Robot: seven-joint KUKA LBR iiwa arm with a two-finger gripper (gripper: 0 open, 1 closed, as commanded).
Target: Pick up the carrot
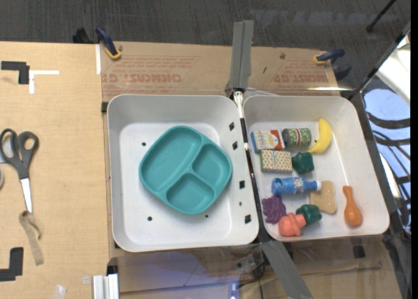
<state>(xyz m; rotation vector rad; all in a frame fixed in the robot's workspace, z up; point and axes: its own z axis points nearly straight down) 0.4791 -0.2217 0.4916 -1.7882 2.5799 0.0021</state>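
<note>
Two shallow white plastic bins sit side by side on a pale wood-grain counter, seen from above. Whether the gripper is released or clenched cannot be told, so places are given by the right side, where the arm reaches in.

The carrot (351, 206) lies flat in the right bin (369, 160), in its near corner, close to the right wall. It is smooth, orange and tapered, with the fat end nearest. Nothing lies on it or touches it.

Just left of it is a flat tan slab (323, 197) shaped like a bread slice. Nearer and further left are a rounded pink-orange toy (292, 224), touching a dark green lump (309, 213), and a crinkled purple piece (273, 208).

Beyond these lies a blue bottle (294, 186) on its side, then a second dark green piece (302, 162) and a small patterned box (276, 160). Farthest in this bin are a little carton (268, 140), a green-labelled can (297, 137) and a curved yellow banana (321, 136).

The left bin (124, 180) holds a smooth teal plate (186, 170) with three compartments, well apart from the carrot.

At the far left, grey-handled scissors (19, 154) rest on the counter. Behind the bins lies printed brown cardboard (163, 72), pinned by a blue and yellow clamp (108, 42).
</note>
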